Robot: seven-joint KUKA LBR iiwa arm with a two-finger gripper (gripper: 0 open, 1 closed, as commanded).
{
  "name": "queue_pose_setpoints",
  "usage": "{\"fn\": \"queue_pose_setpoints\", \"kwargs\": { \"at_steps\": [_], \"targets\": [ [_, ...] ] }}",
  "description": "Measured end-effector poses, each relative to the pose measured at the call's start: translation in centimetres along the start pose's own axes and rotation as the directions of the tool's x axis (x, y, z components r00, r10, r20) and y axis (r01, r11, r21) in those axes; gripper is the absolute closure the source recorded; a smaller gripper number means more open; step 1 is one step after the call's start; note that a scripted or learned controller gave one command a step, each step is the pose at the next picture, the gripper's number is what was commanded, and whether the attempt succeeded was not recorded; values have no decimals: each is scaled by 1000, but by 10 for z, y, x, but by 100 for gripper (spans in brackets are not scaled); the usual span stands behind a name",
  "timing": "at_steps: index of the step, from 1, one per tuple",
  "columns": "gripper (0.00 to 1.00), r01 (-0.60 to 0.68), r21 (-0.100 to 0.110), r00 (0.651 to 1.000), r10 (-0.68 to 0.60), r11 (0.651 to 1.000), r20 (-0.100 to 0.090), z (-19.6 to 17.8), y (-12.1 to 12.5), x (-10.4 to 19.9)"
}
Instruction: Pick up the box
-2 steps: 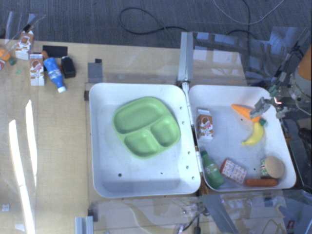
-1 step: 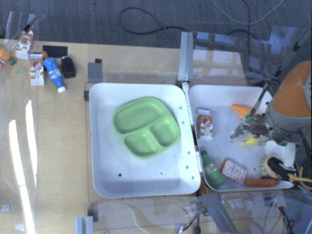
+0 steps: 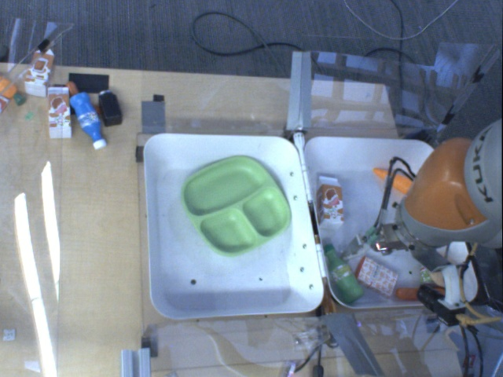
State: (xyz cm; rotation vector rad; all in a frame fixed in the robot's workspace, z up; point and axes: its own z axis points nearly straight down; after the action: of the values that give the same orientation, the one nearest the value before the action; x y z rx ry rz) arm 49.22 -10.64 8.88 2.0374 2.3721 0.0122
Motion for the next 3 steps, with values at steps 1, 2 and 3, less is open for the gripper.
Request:
{"fn": "queue_pose_setpoints", "kwargs": {
  "at_steps": [1, 2, 3],
  "targets": [
    [0, 101, -1, 995, -101, 995, -5, 0, -2, -17],
    [0, 213, 12, 977, -213, 977, -8, -6, -6, -10],
    [0, 198, 5, 980, -198, 980, -6, 1, 31, -21]
  ]
}}
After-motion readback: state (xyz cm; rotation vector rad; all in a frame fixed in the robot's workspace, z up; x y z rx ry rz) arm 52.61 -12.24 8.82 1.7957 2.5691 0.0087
